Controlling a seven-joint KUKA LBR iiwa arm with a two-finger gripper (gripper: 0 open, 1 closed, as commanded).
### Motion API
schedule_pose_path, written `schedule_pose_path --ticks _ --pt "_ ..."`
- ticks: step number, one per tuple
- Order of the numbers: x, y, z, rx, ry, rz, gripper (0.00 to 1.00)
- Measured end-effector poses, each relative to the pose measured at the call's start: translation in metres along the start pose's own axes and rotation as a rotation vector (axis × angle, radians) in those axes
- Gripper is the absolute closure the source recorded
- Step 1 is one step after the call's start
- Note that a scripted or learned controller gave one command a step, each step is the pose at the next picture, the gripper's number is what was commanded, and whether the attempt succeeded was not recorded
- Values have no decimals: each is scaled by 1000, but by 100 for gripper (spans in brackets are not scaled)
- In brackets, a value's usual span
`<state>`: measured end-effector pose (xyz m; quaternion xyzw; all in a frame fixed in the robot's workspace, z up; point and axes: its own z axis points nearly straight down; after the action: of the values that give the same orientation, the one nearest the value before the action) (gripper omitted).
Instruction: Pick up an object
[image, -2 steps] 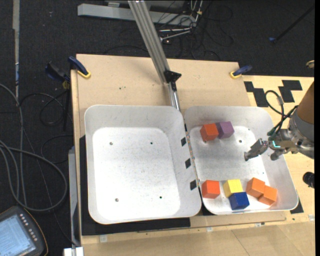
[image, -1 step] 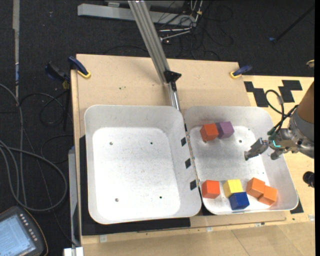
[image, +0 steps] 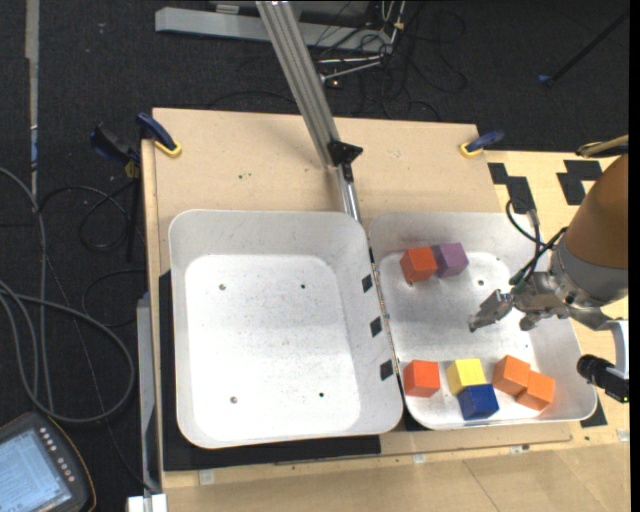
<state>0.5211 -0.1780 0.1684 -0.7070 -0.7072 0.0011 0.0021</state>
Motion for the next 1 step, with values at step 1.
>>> schedule_pose_path --ticks 1 --pt "1 0 43 0 0 0 0"
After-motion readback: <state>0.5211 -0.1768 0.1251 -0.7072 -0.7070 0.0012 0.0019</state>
